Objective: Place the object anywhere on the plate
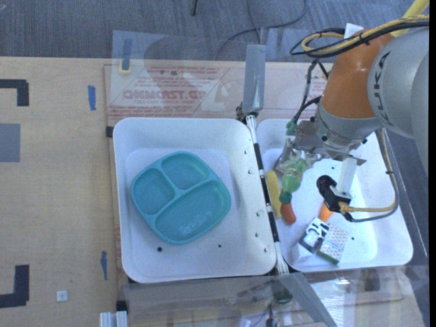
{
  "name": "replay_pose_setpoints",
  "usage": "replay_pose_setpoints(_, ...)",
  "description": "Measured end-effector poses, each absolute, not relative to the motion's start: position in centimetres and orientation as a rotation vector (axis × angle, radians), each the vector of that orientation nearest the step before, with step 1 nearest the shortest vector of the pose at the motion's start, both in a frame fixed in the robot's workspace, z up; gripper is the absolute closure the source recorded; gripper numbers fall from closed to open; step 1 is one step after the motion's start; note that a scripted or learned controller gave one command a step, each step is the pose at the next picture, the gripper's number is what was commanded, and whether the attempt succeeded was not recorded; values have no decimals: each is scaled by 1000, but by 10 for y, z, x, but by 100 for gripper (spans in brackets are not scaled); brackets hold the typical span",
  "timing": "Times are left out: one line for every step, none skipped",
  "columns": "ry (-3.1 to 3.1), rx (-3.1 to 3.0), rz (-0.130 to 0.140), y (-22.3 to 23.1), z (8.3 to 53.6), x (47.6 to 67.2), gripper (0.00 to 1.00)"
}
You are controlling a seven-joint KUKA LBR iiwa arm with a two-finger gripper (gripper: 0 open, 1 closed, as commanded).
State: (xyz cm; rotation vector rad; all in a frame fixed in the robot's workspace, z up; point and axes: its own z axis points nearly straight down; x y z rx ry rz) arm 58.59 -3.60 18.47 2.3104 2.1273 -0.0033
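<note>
**Camera view: arm low over the right bin, plate waiting in the left**

You see the turquoise divided plate (180,196) lying flat in the left bin (129,135), nothing on it, so no object has been placed yet. The gripper (298,157) hangs low at the right bin's (395,251) upper left, beside the divider, probably because the pickable things crowd there. A pale green object (291,180) sits just beneath it; touching or gripped, you cannot tell, nor can you tell how the hand is set. Below lie a yellow piece (272,182), a small carrot (287,208), and a printed carton (322,240) near the bin's lower edge.
</note>
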Motion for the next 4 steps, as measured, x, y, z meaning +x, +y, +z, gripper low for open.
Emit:
replay_pose_setpoints(2120, 2319, 0, 38, 185, 618, 100)
replay_pose_setpoints(2172, 2270, 0, 94, 185, 612, 100)
replay_pose_setpoints(2262, 2179, 1, 159, 172, 611, 100)
replay_pose_setpoints(2262, 2178, 1, 159, 173, 611, 0)
